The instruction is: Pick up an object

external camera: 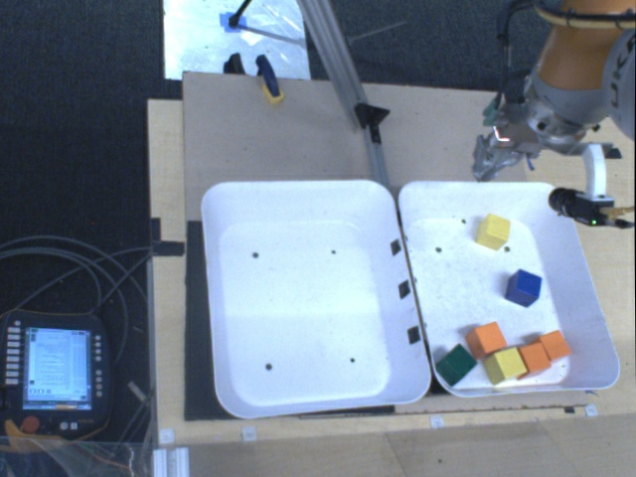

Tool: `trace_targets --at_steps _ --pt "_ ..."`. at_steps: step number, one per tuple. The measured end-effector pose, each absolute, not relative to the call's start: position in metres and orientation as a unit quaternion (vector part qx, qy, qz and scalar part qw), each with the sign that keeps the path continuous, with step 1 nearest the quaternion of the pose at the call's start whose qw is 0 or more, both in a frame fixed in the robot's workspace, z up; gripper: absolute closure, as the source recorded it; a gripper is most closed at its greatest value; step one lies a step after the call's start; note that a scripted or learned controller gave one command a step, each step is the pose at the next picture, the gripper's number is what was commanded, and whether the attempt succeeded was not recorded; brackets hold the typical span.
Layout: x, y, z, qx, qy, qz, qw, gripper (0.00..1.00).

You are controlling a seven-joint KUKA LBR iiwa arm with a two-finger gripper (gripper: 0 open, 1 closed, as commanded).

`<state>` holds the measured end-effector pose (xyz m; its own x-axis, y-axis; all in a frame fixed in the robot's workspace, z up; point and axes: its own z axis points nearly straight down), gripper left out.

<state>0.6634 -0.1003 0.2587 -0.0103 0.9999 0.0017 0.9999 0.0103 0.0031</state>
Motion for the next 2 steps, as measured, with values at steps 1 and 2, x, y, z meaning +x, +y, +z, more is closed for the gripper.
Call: trace_targets --at_steps 1,2 --pt "0.645 -0.041 0.256 0.703 0.711 0.0011 0.0 1.0" --pt "0.631 0.019 0.26 0.703 0.711 0.0013 -0.001 1.0"
